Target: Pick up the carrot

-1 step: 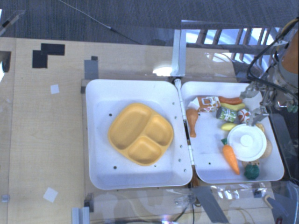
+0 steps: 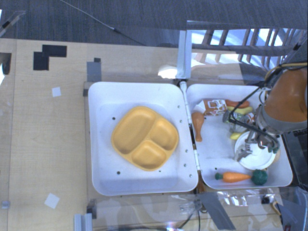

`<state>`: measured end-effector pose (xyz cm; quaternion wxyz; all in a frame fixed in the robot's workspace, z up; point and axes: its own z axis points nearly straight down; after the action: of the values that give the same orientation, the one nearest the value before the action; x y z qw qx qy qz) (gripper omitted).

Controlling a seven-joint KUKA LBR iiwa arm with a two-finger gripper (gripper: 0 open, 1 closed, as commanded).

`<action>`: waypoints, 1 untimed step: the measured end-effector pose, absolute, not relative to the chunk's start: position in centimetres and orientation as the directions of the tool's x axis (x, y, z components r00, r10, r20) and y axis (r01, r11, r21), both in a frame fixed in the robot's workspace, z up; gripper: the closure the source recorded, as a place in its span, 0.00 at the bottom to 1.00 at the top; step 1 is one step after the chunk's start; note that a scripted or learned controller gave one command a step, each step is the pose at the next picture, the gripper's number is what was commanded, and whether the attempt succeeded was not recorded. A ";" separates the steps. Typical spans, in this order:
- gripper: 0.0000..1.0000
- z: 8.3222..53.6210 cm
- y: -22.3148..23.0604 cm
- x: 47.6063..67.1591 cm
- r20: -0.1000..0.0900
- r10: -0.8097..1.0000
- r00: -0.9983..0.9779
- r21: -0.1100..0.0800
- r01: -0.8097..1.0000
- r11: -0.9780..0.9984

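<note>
The carrot (image 2: pixel 235 177) is orange with a small green stub at its left end. It lies flat along the front wall of the right bin (image 2: pixel 208 154). My gripper (image 2: pixel 255 146) hangs above a white round plate (image 2: pixel 257 159) at the right side of that bin. It is a short way behind the carrot and not touching it. The grey arm with its orange band (image 2: pixel 288 102) comes in from the right and hides part of the bin's right side.
A green broccoli piece (image 2: pixel 260 177) lies against the carrot's right end. A brown drumstick (image 2: pixel 197 124), a printed box (image 2: pixel 215 106) and yellow and orange food pieces (image 2: pixel 242 108) sit at the back of the right bin. The left bin (image 2: pixel 98 129) holds a yellow divided plate (image 2: pixel 144 137).
</note>
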<state>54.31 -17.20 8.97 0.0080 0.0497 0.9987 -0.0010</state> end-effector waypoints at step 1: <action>0.00 16.1 -12.1 48.9 -0.008 0.351 -0.936 0.003 0.351 0.936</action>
<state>48.95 -12.10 16.12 0.0044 0.1784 0.9839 0.0006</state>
